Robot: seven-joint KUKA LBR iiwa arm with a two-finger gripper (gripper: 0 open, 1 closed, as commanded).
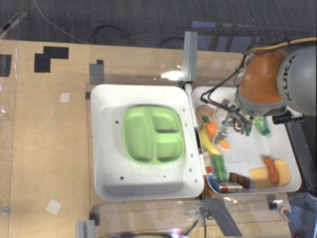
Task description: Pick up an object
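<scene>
End effector: mine [232, 125] hangs low over the upper left part of the right bin [290, 145]. Whether it is spread or pressed together I cannot tell; wires and metal blur the tip.
Held: nothing that I can see.
Nearest target: the carrot [212, 129], just to the left of my tip, with a second orange bit [223, 144] just below it. This looks like the piece to go for.
Crowding: the banana [208, 147] lies just below the carrot, touching it or nearly so, and both sit near the bin's left wall. A green piece [220, 166] lies further down.
How I would do it: line up squarely over the carrot's middle, close across its narrow width, and come down straight so the banana is not nudged. The wall side leaves little room, so I judge a grip along the wall safer than across it.
Risk: a round, smooth carrot may roll out as I close.
Easier options: the sausage [271, 170] on the yellow block [270, 175], well apart.
Left bin: holds a green tray [153, 134]; not my concern now.
</scene>
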